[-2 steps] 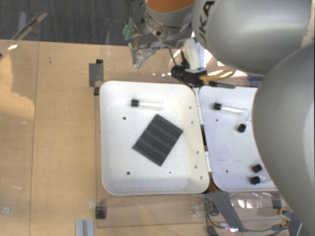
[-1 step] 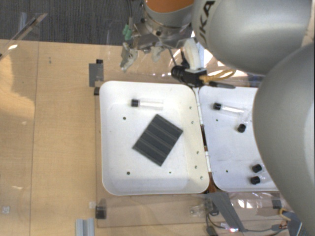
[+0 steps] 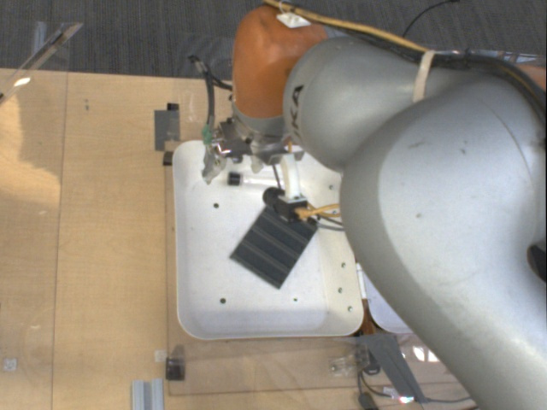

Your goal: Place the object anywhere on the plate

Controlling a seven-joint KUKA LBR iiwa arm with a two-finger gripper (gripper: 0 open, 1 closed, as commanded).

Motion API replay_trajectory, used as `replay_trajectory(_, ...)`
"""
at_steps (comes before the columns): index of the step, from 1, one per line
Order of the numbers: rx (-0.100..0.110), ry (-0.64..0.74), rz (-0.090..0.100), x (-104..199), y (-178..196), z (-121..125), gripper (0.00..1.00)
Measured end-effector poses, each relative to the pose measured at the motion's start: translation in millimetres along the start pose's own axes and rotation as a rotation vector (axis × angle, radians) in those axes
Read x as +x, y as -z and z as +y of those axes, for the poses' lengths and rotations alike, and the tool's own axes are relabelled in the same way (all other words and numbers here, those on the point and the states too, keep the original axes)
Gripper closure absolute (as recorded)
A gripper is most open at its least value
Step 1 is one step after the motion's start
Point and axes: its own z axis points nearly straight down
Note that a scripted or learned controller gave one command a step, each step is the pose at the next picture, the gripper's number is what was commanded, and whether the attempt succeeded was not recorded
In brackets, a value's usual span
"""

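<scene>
The wooden counter [image 3: 85, 229] spread out to the left of the gripper in the view. The gripper [image 3: 215, 162] hung over the far left corner of the white bin [image 3: 197, 306]; I could not tell whether it was open or closed. The dark ribbed slab [image 3: 272, 246] lay flat and askew on the bin floor, below and right of the gripper, apart from it. The grey arm [image 3: 444, 203] loomed further right.

One camera hangs fixed above the bench [image 3: 85, 229], looking down at a slant; it sits close, so a white bin [image 3: 201, 301] lies mid-frame; the arm [image 3: 427, 186], reaching in from the view's right, looms nearest the lens and fills that side; dark carpet [image 3: 128, 7] runs along the top edge, beyond the bench.
</scene>
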Motion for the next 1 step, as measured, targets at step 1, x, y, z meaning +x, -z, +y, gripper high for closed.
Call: replay_trajectory(1, -0.01, 0.004, 0.0, 0.9, 14.1, 2.5, 1.0)
